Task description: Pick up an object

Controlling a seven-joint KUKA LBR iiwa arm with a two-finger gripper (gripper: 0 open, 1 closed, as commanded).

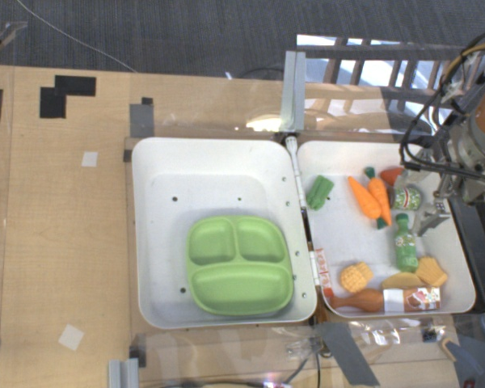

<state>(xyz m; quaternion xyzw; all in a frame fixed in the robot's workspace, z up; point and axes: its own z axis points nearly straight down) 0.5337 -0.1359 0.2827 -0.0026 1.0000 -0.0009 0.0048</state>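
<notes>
The right bin (339, 241) holds several toy foods: a green pepper (319, 191), two orange carrots (370, 199), a red piece (392, 175), a round green-and-white can (406, 198), a green bottle (406, 247), a yellow corn cob (356, 277), an orange block (431, 271), a brown sausage (360, 300) and a red-and-white carton (420, 299). My gripper (435, 206) hangs over the bin's right side, just right of the can and above the bottle's top. It is open, with nothing between its fingers.
The left bin (170, 184) holds a green divided plate (240, 265) in its near half. A metal divider (301, 208) separates the two bins. A grey rail frame (364, 67) stands behind the right bin. Cables hang around the arm's wrist (477, 128).
</notes>
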